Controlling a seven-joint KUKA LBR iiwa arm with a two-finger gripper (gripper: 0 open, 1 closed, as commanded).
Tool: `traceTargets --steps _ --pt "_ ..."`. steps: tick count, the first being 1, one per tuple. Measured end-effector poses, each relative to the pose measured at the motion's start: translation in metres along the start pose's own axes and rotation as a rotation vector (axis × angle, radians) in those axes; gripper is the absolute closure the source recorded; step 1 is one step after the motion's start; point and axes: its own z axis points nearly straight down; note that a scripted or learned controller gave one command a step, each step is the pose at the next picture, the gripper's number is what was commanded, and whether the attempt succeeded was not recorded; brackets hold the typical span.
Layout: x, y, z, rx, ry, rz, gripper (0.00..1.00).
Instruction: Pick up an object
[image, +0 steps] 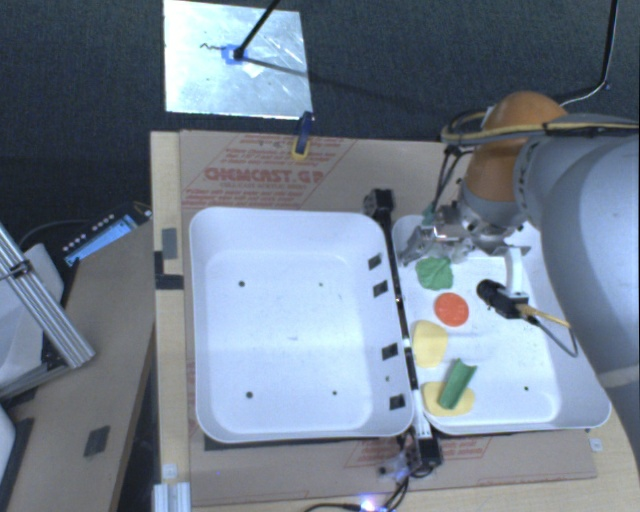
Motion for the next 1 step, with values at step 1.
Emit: traceTargets --steps 1 --pt "-0.0010 -0.0002 0.0000 0.000 0.000 0.001 0.00"
